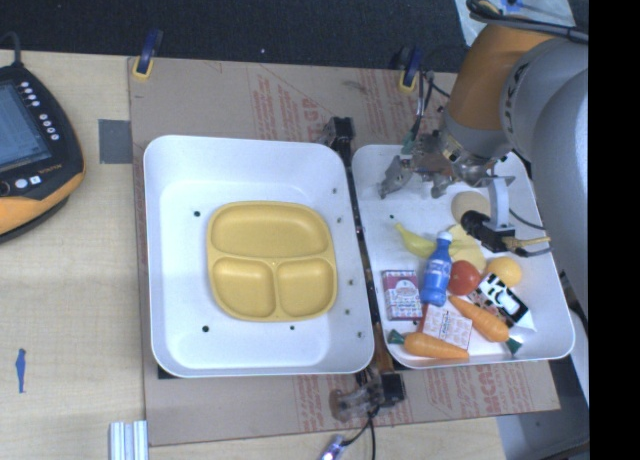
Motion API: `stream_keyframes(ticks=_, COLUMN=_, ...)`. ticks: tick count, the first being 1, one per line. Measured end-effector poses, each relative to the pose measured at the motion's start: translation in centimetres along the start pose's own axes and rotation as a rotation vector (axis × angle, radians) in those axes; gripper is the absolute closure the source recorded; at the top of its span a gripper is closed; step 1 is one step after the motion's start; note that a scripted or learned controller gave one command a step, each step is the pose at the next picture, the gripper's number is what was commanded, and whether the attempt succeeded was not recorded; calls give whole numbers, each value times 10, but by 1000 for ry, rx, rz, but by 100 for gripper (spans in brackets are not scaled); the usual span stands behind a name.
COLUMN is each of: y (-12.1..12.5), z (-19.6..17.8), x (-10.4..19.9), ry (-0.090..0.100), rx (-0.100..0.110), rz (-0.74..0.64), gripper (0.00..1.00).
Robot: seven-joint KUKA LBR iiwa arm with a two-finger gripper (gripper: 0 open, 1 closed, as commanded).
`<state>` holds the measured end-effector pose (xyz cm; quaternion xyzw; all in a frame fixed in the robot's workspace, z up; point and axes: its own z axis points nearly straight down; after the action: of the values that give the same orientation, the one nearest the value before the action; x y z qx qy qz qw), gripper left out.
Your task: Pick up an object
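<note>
Camera view shows the worktop (70, 318) from above, with the grey arm (530, 78) reaching in from the right over the right bin (375, 163). The left bin (175, 338) carries a yellow divided plate (272, 259) and nothing that looks ready to grab. The pile of small things sits in the near and right part of the right bin: a blue bottle (437, 273) lying across the middle, an orange carrot (435, 346) at the near edge, a second carrot (482, 318) beside it, a red card (402, 295), a red ball (464, 277), and a small banana (415, 240) just beyond the bottle.

The hand (412, 178) hangs low over the far corner of the right bin, over bare white floor. Its two fingers stand apart, and nothing lies between them. The banana is the nearest thing, a little toward the camera from the fingertips; the bottle and the rest lie farther that way.

By my reading the step in hand is the approach: no object is gripped yet. The next move calls for shifting toward the pile, setting the spread fingers on either side of one thing, most likely the banana or the bottle, then closing and lifting. The things lie crowded, so the fingers may knock a neighbour or close on an edge.
</note>
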<state>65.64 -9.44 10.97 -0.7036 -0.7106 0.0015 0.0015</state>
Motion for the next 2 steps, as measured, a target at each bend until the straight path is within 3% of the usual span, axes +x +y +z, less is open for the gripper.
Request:
stream_keyframes(ticks=1, y=-57, z=19, x=-12, ry=-1, rx=1, rz=5, gripper=0)
stream_keyframes(ticks=2, y=-82, z=18, x=-11, ry=-1, rx=0, rz=4, gripper=0)
